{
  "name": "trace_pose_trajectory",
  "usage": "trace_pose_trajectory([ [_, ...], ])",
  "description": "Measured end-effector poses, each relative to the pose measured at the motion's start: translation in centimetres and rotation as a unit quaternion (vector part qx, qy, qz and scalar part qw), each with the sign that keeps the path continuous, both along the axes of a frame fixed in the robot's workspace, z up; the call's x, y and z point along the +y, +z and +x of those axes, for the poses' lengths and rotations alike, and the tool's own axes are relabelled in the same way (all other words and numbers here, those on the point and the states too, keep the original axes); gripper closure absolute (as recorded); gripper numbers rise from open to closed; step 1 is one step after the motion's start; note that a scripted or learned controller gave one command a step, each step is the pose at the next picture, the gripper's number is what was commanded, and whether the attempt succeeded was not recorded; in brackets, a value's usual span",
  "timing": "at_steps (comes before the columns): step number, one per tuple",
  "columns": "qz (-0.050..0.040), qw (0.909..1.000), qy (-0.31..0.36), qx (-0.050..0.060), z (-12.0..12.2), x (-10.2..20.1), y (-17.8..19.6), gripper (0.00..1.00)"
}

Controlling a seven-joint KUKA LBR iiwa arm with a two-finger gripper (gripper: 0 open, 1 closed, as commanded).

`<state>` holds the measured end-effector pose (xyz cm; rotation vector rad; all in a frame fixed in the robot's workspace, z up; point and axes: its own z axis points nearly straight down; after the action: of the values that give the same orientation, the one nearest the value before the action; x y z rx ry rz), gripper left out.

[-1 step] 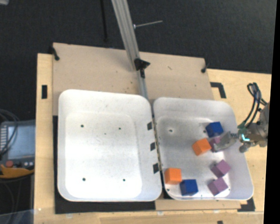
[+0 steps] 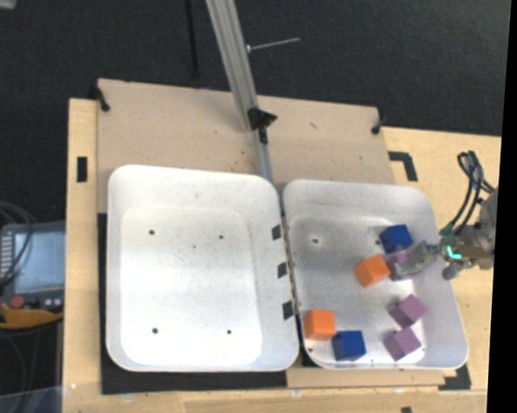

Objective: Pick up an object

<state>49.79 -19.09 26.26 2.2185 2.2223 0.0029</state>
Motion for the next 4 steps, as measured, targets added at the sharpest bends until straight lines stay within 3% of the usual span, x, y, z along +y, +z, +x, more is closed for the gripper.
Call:
trace_pose_trajectory([
  [2,-0.0006,1.0000,-0.002,0.003,-1.1,-0.2,-9.8,0.00],
  [3,-0.0049,1.0000,-0.003,-0.003,-0.5,-1.2,-13.6,0.00],
  [4,-0.0043,1.0000,-0.005,-0.007,-0.3,-1.2,-12.3,1.00],
])
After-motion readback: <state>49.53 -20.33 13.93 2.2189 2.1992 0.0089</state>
